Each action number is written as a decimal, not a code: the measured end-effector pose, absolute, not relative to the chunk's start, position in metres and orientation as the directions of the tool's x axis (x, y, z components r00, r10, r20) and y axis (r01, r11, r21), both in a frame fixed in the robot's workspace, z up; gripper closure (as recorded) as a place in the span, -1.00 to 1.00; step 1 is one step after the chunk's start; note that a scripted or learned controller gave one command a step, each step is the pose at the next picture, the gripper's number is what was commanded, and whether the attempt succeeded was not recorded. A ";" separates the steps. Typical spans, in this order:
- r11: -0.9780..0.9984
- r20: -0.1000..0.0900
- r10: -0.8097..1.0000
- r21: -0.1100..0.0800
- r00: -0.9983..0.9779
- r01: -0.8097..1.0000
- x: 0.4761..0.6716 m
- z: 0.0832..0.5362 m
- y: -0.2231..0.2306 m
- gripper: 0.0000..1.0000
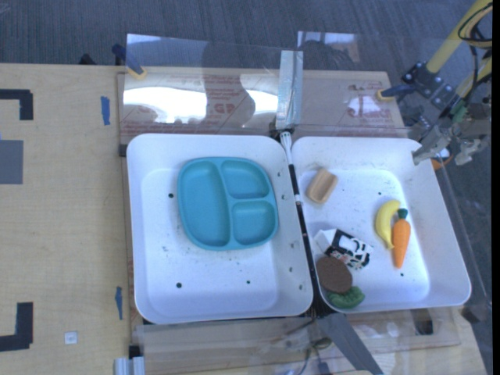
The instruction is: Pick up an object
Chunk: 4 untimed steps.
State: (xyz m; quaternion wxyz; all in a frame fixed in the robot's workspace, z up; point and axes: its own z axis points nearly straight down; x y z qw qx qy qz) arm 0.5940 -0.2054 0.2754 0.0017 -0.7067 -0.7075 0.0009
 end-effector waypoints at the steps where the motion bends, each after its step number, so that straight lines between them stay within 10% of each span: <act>1: 0.082 0.005 0.997 -0.013 -0.082 0.997 0.648 0.148 -0.221 -1.00; 2: 0.137 0.000 0.991 0.003 -0.137 0.991 0.555 0.087 -0.178 -1.00; 3: 0.134 -0.003 0.991 0.007 -0.134 0.991 0.556 0.098 -0.179 1.00; 4: 0.185 0.000 0.983 0.009 -0.185 0.983 0.610 0.190 -0.111 1.00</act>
